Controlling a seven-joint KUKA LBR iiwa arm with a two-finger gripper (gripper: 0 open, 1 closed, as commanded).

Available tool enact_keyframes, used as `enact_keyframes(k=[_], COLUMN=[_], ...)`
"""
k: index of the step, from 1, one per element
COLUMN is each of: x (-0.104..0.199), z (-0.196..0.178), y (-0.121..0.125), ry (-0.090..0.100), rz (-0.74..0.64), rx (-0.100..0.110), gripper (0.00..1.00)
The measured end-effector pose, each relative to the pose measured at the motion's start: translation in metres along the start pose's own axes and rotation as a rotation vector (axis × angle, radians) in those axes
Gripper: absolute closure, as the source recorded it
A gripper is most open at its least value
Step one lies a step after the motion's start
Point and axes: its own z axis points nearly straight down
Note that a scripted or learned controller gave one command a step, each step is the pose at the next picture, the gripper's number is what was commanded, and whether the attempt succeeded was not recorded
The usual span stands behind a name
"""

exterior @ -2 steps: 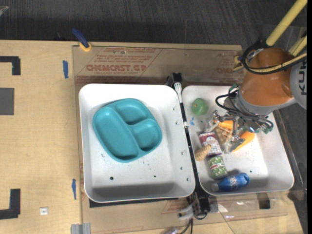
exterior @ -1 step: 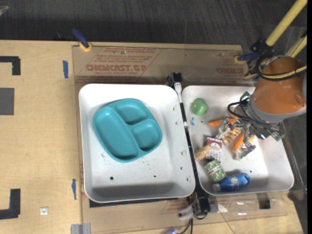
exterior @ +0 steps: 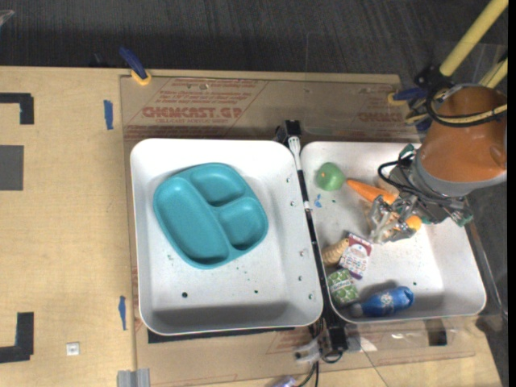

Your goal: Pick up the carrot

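Observation:
The orange carrot (exterior: pixel 364 189) lies in the right bin (exterior: pixel 451 272), in its upper middle, pointing left towards a green ball. My gripper (exterior: pixel 389 218) hangs low over the bin just right of and below the carrot's visible end. The carrot's right end runs under the wrist and is hidden. A small orange patch (exterior: pixel 413 224) shows beside the gripper; I cannot tell what it belongs to.
A green ball (exterior: pixel 329 176) sits left of the carrot. A white and red packet (exterior: pixel 355 258), a tan piece (exterior: pixel 334 251), a green item (exterior: pixel 343 285) and a blue bottle (exterior: pixel 387 301) lie lower in the right bin. The left bin (exterior: pixel 161 297) holds a teal divided plate (exterior: pixel 211 213).

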Motion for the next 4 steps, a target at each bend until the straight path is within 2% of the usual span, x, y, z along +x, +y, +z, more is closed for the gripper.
enact_keyframes(k=[1,2,3,4], x=[0.040,-0.014,0.024,0.045], z=[0.011,-0.163,-0.147,0.001], y=[0.034,0.059,0.057,0.038], ry=[0.008,0.011,0.021,0.015], rz=[-0.379,-0.184,0.050,0.188], rx=[-0.003,-0.007,-0.012,-0.004], gripper=[1.00,1.00,1.00,1.00])
